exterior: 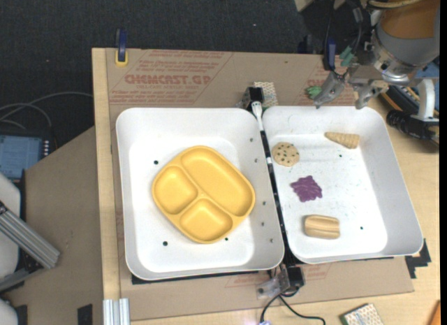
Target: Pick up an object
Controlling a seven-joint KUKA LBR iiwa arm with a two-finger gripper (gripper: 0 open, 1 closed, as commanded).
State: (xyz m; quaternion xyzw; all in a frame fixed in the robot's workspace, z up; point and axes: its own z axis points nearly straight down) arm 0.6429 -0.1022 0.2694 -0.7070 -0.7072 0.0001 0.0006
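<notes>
In the right bin (391,198) lie a round cookie (285,154), a tan cone-shaped piece (342,139), a purple grape cluster (306,188) and a tan bread-like block (321,226). My gripper (346,93) hangs above the far rim of the right bin, open, with its two fingers spread and nothing between them. The cone-shaped piece lies just in front of it. The left bin (133,177) holds a yellow divided plate (202,194).
The two white bins sit side by side on a cardboard sheet (181,72) on the bench. Cables and hardware crowd the area at the upper right by the arm. A black clip (254,97) sits at the far end of the seam between the bins.
</notes>
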